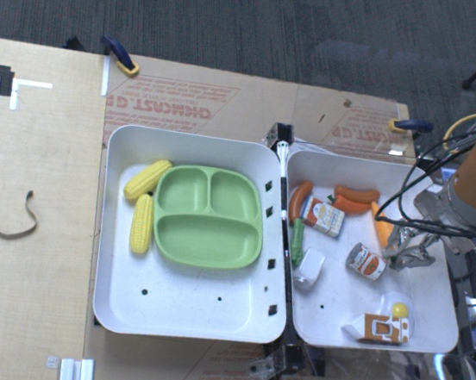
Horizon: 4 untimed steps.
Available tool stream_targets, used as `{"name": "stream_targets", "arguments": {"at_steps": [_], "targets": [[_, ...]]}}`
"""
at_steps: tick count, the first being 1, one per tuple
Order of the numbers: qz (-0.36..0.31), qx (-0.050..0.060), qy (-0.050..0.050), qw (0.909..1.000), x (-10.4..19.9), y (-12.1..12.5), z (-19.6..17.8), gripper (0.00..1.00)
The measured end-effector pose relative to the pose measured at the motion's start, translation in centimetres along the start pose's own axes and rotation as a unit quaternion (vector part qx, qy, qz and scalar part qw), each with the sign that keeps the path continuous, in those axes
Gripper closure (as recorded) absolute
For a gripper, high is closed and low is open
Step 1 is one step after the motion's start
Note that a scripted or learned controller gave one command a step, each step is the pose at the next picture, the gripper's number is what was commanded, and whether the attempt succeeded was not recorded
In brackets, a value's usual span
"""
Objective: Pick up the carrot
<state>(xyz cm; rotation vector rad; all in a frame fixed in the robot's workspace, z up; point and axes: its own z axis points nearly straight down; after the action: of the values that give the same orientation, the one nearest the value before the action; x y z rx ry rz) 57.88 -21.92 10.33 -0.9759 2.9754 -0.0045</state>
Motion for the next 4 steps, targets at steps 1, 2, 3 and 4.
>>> {"name": "stream_targets", "arguments": {"at_steps": [1,2,3,4], "targets": [[-0.082,-0.001,0.002,0.9966,5.7,4.0,0.9,1.00],[-0.083,-0.002,0.001,0.9966,5.6,4.1,1.0,0.00],[-0.084,-0.001,-0.001,0.9964,5.2,4.1,0.0,1.00],[-0.084,-0.001,-0.001,0.9964,5.2,4.1,0.0,0.00]]}}
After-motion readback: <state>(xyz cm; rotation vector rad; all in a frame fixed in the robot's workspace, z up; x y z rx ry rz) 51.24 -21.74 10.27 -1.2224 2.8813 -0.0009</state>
